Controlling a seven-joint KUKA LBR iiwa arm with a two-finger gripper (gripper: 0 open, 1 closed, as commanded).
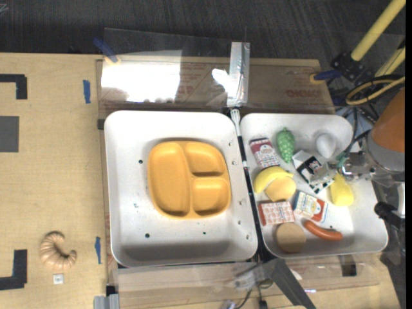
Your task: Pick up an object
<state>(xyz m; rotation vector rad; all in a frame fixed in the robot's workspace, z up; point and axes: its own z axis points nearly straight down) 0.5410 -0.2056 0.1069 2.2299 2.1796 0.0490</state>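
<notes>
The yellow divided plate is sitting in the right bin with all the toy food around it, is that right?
Not quite. The camera view shows the yellow divided plate in the left bin, alone. The toy food is in the right bin.

Tan wooden bench (pixel 45 172) against dark grey carpet floor (pixel 193 5)

Right bin (pixel 360 234) crowded; open floor around yellow tray (pixel 189 177).

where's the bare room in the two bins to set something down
Free: the left bin's white floor all round the orange divided plate, widest along its near edge. Crowded: the right bin, packed with toy food around the gripper.
</notes>
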